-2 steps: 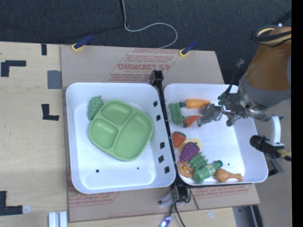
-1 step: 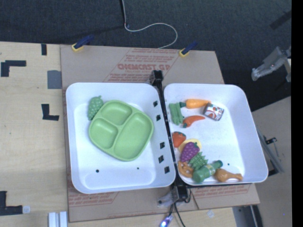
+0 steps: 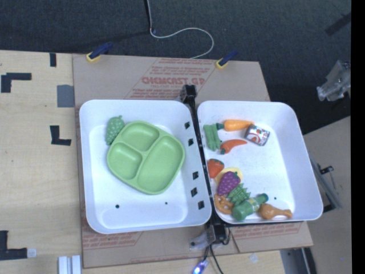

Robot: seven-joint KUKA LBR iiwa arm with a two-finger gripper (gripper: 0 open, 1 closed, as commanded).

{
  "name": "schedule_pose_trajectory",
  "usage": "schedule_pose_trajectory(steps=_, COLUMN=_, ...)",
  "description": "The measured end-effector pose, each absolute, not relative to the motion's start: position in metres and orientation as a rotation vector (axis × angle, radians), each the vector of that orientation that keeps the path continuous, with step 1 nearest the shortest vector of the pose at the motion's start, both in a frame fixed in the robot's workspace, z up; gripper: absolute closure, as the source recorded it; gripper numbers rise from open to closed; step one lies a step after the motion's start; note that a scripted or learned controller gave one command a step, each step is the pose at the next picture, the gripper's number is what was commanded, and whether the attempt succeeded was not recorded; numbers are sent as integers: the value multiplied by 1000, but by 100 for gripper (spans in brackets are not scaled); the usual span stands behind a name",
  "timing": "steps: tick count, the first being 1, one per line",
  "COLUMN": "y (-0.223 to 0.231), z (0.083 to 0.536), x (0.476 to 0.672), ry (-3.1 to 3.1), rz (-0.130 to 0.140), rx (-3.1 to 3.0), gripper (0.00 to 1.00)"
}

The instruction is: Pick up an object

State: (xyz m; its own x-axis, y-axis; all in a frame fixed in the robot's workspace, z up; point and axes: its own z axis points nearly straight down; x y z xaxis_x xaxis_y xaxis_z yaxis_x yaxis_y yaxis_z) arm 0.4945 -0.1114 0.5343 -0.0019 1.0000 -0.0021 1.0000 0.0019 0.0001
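Right bin (image 3: 296,153) right half bare, toys (image 3: 234,187) crowding left edge

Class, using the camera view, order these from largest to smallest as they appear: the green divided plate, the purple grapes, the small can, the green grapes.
1. green divided plate, by far the largest.
2. green grapes.
3. purple grapes and small can look close in size; I won't rank them.
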Motion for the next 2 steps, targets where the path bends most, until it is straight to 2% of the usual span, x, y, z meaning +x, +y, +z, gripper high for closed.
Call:
schedule_pose_trajectory(steps=1, y=-190, z=535, x=483, ry=2212, rz=-3, rx=2227, gripper=100)
schedule_pose_trajectory(steps=2, y=-226, z=477, x=483, ry=2221, rz=-6, rx=2228, gripper=100)
